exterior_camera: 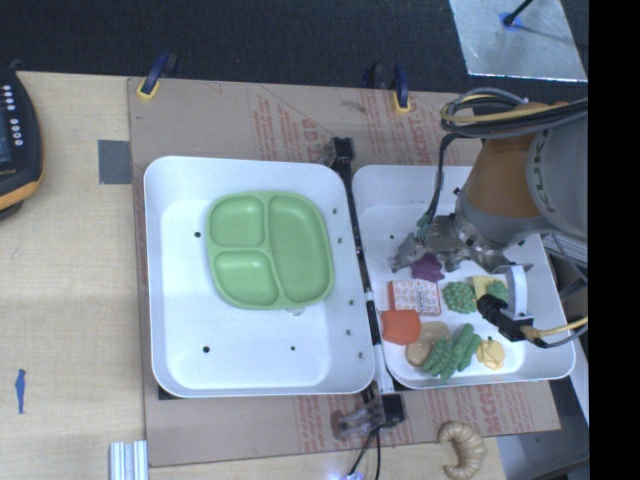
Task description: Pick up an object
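Over the right bin point(560, 368), seen from the camera view, the gripper point(428, 250) sits low among a heap of toy food, its tip just above or touching a purple piece point(428, 267); whether it is wide, narrow or holding anything cannot be told, since the wrist and the clutter hide it. Any of the things there would serve for the task: the purple piece under the tip, a pink-and-white packet point(414, 296) just below it, a red block point(401, 326), a green broccoli-like piece point(459, 296), green beans point(452, 352), a tan round piece point(420, 350) and yellow bits point(491, 352) near the bin's lower rim. To do this step well, I judge the arm should settle on one piece, most likely the purple one, come straight down so it is centred on it, close firmly before rising, and lift vertically so neighbours touching it are not dragged along. In the left bin point(180, 358) a green divided plate point(270, 248) lies well apart from the work. The packet bears print too small to read; faint red lettering on the cardboard point(200, 103) under the bins is also illegible.
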You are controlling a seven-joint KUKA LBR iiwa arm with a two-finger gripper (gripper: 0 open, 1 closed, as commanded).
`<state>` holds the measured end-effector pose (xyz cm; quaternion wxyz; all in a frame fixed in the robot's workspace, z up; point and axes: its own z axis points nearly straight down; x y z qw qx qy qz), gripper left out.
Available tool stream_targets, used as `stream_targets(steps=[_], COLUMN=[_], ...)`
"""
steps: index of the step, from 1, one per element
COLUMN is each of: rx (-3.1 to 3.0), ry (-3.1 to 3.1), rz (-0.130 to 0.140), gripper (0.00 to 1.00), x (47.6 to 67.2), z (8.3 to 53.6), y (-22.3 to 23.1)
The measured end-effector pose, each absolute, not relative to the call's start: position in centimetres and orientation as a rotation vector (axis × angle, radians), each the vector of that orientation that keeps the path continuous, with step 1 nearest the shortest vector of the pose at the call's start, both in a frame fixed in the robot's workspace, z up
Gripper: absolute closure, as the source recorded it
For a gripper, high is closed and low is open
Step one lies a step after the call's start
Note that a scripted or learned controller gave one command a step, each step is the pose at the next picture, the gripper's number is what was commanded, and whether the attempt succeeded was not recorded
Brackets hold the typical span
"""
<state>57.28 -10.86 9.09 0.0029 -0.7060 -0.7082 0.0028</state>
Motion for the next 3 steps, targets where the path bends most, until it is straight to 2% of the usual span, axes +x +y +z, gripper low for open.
stream_targets(steps=[1, 2, 3], rx=[-2.218, -2.215, -2.216], ry=[-2.229, -2.228, -2.228], rz=[-0.002, 0.004, 0.005], gripper=[1.00, 0.00, 1.00], x=[57.7, 57.6, 57.6], z=[10.7, 10.5, 11.6], y=[-11.0, -11.0, -11.1])
